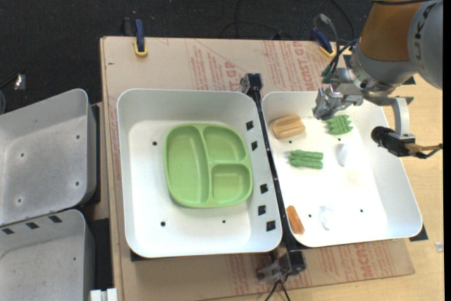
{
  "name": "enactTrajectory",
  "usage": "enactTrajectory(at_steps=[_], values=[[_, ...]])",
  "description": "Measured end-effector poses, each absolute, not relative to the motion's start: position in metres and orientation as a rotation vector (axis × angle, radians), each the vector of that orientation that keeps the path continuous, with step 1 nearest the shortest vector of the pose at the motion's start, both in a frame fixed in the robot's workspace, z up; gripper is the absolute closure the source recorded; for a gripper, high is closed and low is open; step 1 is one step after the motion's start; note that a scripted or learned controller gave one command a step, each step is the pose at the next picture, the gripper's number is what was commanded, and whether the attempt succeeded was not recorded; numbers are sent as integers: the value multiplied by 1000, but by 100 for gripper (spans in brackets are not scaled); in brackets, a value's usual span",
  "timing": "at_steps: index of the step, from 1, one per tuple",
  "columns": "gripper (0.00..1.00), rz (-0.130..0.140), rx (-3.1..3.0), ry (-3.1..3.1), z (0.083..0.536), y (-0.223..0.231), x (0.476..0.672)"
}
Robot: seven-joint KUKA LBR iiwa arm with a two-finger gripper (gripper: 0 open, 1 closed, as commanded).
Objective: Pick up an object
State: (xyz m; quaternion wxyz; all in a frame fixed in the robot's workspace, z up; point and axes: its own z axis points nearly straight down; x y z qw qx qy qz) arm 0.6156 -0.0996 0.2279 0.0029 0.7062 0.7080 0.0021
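Left bin point(134, 116): divided plate point(208, 165); right bin point(394, 201): bread roll point(287, 127) rear-left, two bean bundles point(306, 159) centre and rear, sausage point(295, 219) front-left.

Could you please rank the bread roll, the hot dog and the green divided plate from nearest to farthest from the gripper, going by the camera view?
From the gripper:
1. Bread roll, just to its left in the right bin.
2. Hot dog, at that bin's near left corner.
3. Green divided plate, in the left bin.

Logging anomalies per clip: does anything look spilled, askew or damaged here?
Nothing stands out. The green plate lies flat in the left bin; the bread roll, green beans and hot dog lie loose in the right bin.
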Motion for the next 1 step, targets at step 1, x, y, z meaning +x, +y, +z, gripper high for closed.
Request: enactTrajectory(at_steps=[1], values=[[100, 3, 2216, 2221, 249, -100, 617]])
